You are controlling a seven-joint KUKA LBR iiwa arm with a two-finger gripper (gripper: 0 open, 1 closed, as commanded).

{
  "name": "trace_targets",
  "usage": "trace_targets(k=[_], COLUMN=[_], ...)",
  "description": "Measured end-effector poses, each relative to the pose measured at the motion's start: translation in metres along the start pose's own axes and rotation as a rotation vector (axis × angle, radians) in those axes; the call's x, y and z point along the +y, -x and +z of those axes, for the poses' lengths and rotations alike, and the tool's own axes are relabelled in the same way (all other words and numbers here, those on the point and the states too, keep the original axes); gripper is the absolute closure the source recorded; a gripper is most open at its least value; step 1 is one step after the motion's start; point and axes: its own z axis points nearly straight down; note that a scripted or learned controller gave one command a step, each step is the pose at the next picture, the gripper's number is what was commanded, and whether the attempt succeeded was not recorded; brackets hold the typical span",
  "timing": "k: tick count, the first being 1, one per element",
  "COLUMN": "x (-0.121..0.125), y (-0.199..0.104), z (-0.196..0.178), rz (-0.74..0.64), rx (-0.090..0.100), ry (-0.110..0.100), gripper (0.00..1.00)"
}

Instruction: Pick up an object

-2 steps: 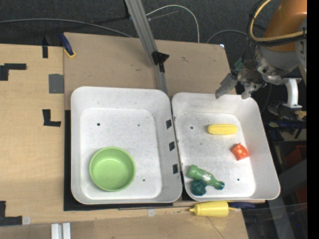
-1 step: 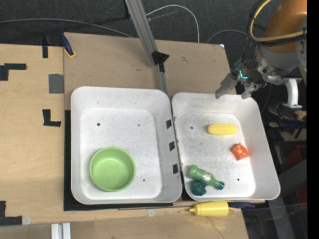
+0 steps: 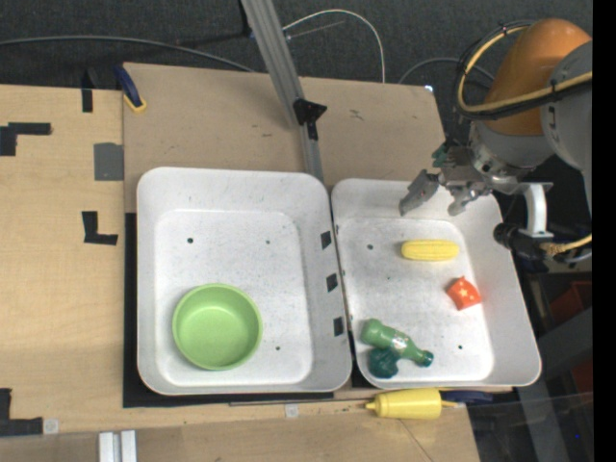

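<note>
corn cob [image 3: 430, 250] in right bin, just below spread fingers [image 3: 418, 195].

Pale wooden bench [image 3: 58, 287], dark grey carpet floor [image 3: 115, 8], slanted metal pole [image 3: 274, 46], loose cables [image 3: 337, 22]

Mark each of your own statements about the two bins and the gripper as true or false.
1. The round green plastic bowl sits in the left white bin. True.
2. The yellow toy corn cob lies in the left bin. False: it lies in the right white bin.
3. The gripper holds the small orange block. False: the block lies on the bin floor, apart from the gripper, which hangs open over the right bin's far edge.
4. The green toy bottle lies near the right bin's front edge. True.
5. The yellow squeeze bottle lies outside the bins, on the bench. True.
</note>
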Motion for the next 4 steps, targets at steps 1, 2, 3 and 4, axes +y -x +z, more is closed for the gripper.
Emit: trace_targets(k=[1, 2, 3, 4], x=[-0.005, -0.006, -0.005, -0.011], y=[0.007, 0.005, 0.005, 0.008], z=[0.048, 0.092, 0.080, 0.034], rz=[0.001, 0.000, -0.002, 0.001], rx=[-0.001, -0.001, 0.000, -0.001], ry=[0.001, 0.003, 0.006, 0.011], gripper=[0.00, 0.00, 1.00, 1.00])
